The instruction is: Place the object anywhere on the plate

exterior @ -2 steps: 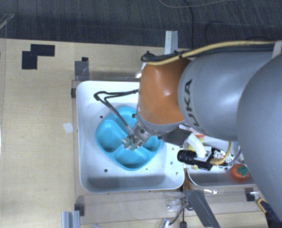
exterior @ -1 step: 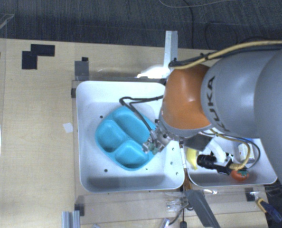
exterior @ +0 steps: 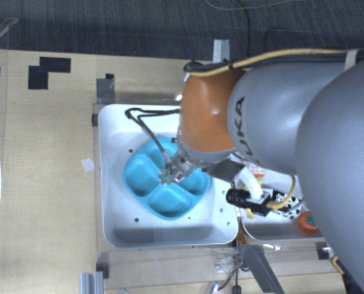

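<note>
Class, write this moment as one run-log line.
gripper: over middle of blue plate | plate: in left bin | grasp: cannot tell

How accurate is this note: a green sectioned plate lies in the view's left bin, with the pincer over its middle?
One slip: the plate is blue, not green, as the camera view shows. The rest stands: it lies in the view's left bin, with the pincer over its middle.

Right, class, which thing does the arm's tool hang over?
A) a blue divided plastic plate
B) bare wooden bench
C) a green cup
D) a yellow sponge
A: the tool is over the middle of the blue divided plastic plate, which lies in the shallow white bin.
</note>
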Controlling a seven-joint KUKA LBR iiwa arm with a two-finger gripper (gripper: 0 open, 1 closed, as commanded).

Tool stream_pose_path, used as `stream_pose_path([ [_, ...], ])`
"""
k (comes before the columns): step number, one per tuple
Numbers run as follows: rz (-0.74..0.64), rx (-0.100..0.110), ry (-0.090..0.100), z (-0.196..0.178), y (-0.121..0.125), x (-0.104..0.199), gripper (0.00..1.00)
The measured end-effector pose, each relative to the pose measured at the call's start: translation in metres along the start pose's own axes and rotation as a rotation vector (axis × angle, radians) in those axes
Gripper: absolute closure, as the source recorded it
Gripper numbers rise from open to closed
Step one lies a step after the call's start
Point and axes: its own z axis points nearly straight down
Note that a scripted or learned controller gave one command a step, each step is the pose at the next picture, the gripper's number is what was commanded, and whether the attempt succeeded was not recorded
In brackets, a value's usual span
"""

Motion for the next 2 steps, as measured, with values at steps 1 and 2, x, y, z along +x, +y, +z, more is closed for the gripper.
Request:
stream_pose_path([
  [1, -0.207, 0.000, -0.001, -0.014, -0.046, -0.025, 1.00],
  [2, -0.327, -0.001, -0.002, -0.021, -0.008, -0.034, 1.00],
])
